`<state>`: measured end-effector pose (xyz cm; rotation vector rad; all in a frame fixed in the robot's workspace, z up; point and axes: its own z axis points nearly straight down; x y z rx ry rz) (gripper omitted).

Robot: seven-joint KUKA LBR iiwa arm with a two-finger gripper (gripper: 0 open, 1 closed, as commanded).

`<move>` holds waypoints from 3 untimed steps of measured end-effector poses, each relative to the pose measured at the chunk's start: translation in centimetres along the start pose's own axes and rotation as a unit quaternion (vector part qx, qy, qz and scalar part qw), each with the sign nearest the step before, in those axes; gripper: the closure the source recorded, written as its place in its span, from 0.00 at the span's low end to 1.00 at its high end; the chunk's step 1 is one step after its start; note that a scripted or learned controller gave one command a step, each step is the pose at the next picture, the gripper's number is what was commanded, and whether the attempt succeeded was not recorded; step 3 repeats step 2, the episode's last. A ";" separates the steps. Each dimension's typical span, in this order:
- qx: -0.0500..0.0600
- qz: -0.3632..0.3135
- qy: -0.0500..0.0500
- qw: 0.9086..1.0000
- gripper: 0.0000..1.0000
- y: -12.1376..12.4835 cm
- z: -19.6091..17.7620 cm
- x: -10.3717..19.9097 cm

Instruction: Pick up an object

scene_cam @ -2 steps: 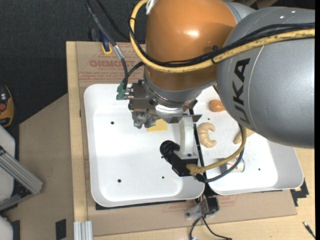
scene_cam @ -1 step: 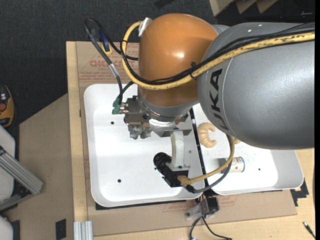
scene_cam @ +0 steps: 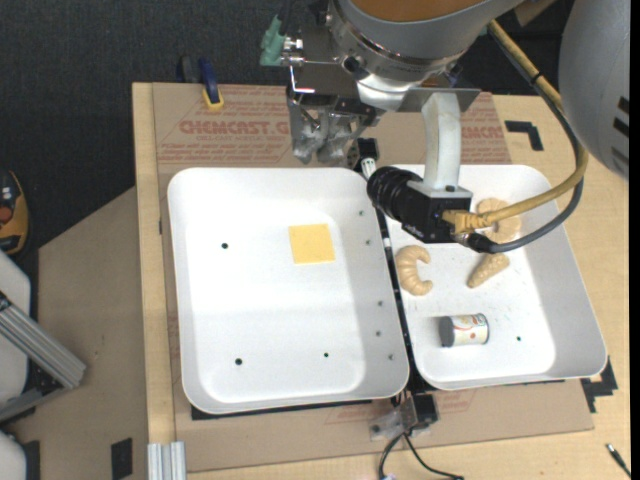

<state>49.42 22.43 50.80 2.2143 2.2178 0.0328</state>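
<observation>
Yellow square [scene_cam: 311, 244] x1 left bin [scene_cam: 200, 268]; 3 croissants [scene_cam: 414, 270], 1 can [scene_cam: 465, 330] right.

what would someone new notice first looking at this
The big grey and orange arm looms over the top of the view, reaching down above the back of the bins. Next, a lone yellow square sits in the left bin. The right bin holds croissant-shaped pieces and a small can on its side.

Only readable text: "CHEMCAST" in red print on the brown board [scene_cam: 160, 128] under the bins, top left edge. More red print on its top right, partly hidden, illegible. Small can's [scene_cam: 464, 330] label too small to read.
</observation>
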 end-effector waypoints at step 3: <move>0.014 0.001 -0.006 1.000 1.00 -2.0 19.6 -0.2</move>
